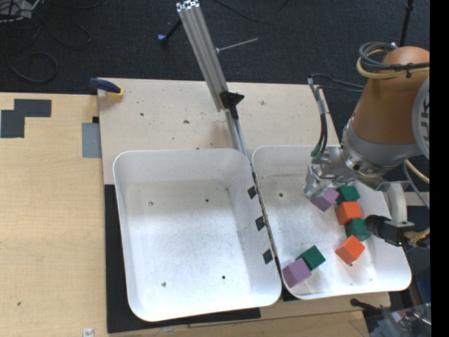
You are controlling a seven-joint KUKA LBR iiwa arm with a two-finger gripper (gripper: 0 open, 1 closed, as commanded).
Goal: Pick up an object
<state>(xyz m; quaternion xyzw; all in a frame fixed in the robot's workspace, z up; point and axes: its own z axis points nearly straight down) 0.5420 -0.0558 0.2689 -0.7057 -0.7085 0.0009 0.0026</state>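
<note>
My gripper [318, 182] hangs low in the right bin [280, 161], at its upper middle. Its tip is right above or touching a purple block [325, 201]. Just right of that lie a green block [349, 192] and an orange block [349, 212]. Further toward the front sit a second green block [357, 228] and a second orange block [350, 249]. Near the bin's front left corner a green block [313, 258] and a purple block [296, 271] lie side by side. The wrist hides how the gripper meets the purple block.
The left bin [121, 167] stands beside the right one, with a divider carrying black clips [259, 222] between them. A slanted metal post [204, 51] rises behind the bins. A blue clamp [105, 86] lies at the bench's back left.
</note>
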